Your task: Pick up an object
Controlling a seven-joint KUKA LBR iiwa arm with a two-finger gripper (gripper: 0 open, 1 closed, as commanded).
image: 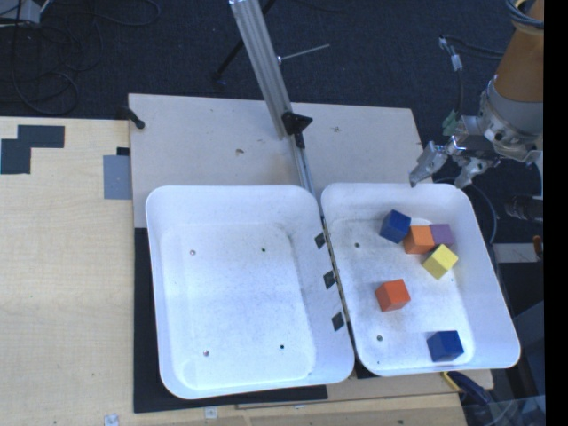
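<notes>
I see the claw (pixel 441 163) above the far edge of the right bin (pixel 497 264), fingers spread apart with nothing between them, touching no object. The blocks lie in that bin: a blue block (pixel 395 225) nearest the claw, just beside an orange block (pixel 420 238) that touches a purple block (pixel 441 233) and a yellow block (pixel 440 261). A red-orange block (pixel 391 295) sits mid-bin; a second blue block (pixel 445 345) is near the front corner. The left bin (pixel 169 238) sits alongside on the tabletop (pixel 213 140).

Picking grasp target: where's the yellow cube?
In the right bin, upper right area: the yellow cube sits just below the purple cube and orange cube.
</notes>
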